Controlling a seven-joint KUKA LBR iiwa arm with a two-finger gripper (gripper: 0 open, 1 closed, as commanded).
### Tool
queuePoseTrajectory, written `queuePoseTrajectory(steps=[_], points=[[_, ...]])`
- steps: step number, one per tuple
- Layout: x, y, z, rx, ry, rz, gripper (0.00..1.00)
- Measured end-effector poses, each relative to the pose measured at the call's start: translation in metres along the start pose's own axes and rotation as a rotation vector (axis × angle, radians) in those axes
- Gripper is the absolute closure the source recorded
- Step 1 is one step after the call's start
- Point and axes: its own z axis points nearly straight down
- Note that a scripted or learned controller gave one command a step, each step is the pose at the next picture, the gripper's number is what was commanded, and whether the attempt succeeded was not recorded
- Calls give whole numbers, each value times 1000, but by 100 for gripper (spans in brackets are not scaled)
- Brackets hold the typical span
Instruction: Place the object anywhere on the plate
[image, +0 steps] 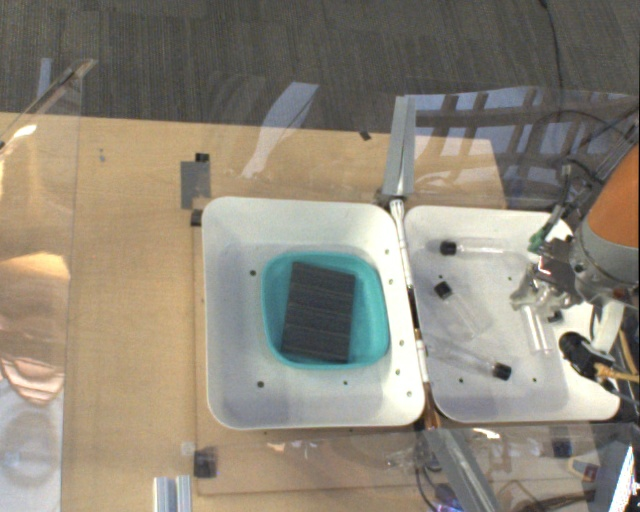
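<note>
Pretty bright, even light over my bench (120, 300), nothing dim. There's a clear sheet over the left side throwing pale reflections, with a warm orange glare patch near the left edge. The white bins (230, 390) are close to blown out, with only soft grey shadows along their inner walls, so the light's diffuse and from above. My arm (612, 215) at the right edge looks soft and smeared. The middle is decently sharp.

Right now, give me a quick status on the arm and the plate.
End effector over right bin, grip unclear. Dark ridged block lies flat on teal plate, left bin. Nothing in the way.
</note>
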Motion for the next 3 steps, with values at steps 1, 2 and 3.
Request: queuePoseTrajectory(steps=[1,2,3], points=[[41,43,-15,-2,0,-151,100],[56,84,-171,-8,0,-213,100],[56,84,-170,-6,0,-213,0]])
